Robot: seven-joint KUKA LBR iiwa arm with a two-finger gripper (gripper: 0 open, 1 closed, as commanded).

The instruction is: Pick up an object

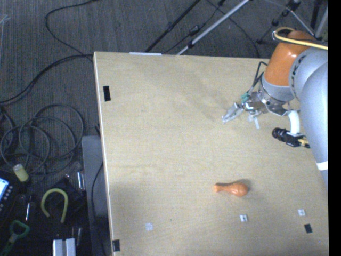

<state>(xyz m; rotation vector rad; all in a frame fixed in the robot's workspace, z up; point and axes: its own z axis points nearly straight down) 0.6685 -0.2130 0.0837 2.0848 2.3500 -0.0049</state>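
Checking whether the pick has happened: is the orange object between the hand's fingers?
No: the orange object lies on the bench surface, well apart from the hand nearer the far edge.

Black cables [42,127] coiled on floor; green hook-shaped tool [53,201], possibly clamp.

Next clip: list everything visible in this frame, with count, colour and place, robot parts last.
Pear-shaped object: one, orange, lying on the bench near its front, apart from the gripper.
Bench top: one, light wood, with small black and white markers near its edges.
Cables: several, black, on the dark floor to the left.
Curved tool: one, yellow-green, on the floor at lower left.
Stand legs: several, grey, on the floor behind the bench.
Arm: one, grey with an orange band, at right.
Gripper: one, metallic, above the bench.
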